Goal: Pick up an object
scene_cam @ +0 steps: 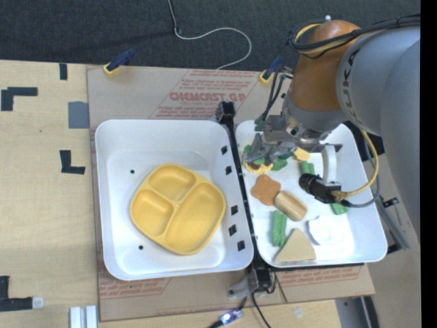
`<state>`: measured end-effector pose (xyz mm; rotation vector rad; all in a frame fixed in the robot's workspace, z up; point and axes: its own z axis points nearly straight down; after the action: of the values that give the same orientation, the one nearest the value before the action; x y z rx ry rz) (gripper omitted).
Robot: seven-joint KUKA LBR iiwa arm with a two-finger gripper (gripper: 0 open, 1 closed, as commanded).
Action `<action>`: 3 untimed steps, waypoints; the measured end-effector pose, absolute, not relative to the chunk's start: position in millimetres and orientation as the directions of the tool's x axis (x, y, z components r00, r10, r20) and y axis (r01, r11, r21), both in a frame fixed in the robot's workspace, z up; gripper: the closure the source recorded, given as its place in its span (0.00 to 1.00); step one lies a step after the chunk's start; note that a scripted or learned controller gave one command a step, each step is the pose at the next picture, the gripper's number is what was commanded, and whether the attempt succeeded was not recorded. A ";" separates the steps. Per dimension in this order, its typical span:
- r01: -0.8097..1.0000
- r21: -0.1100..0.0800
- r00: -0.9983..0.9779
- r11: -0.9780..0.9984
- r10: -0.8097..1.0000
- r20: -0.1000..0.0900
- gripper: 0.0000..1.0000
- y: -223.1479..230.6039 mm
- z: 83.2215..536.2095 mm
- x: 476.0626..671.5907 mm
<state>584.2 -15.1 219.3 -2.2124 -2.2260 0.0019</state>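
Items as I see them from the overhead camera:

1. Left bin [109,183], centre-left of the frame: it holds a yellow divided plate [178,208] lying flat, three compartments facing up.

2. Right bin [365,244], lower right of the frame: it holds a cluster of toy food. A brown cookie-like piece [265,188] lies near the bin's left wall; a bread roll [291,205] touches it at lower right. A green pod [278,228] lies below them, just beside a tan wedge [295,247] at the bin's bottom edge. A white piece [321,229] sits to the right of the wedge. A small yellow piece [302,155] and green bits [307,167] lie in the upper part.

3. Arm [382,80], entering from the upper right, orange band over the right bin.

4. Hand [263,157], low over the upper left corner of the right bin, above yellow and green pieces there. I cannot tell how it stands, nor whether anything is gripped.

5. Tabletop [41,197]: cardboard sheet [198,98] under both bins, black tape marks at far left.
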 end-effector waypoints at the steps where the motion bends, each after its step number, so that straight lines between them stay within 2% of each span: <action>1: 1.000 -0.002 -0.007 0.007 1.000 0.002 1.00 33.2 228.3 576.4; 2: 1.000 -0.004 -0.004 0.004 1.000 0.000 1.00 58.9 216.0 577.2; 3: 1.000 -0.002 -0.002 0.002 1.000 -0.001 1.00 60.4 214.2 581.5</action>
<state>581.5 60.4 214.2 -2.2182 -2.2229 0.0036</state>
